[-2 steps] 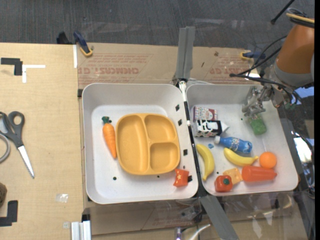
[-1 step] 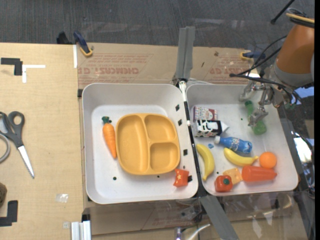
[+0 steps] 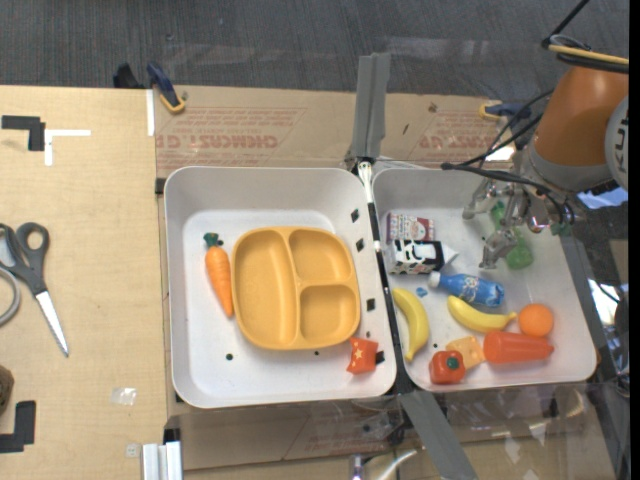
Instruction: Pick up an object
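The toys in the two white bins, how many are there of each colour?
Orange: carrot, tray, ball, tube = 4
Yellow: bananas = 2
Red: block, tomato = 2
Blue: bottle = 1
Green: ball = 1
White: cartons = 2
Total: 12

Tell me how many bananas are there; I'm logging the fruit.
2, both in the right bin: one banana by its left wall, another under the blue bottle.

A broad orange band (image 3: 585,113) is seen above a grey wrist section, with a strip of white casing bearing dark lettering beside it. Above the jaws, the gripper (image 3: 497,230) is built of pale metal — thin, rod-like parts — and dark cables are strung alongside.
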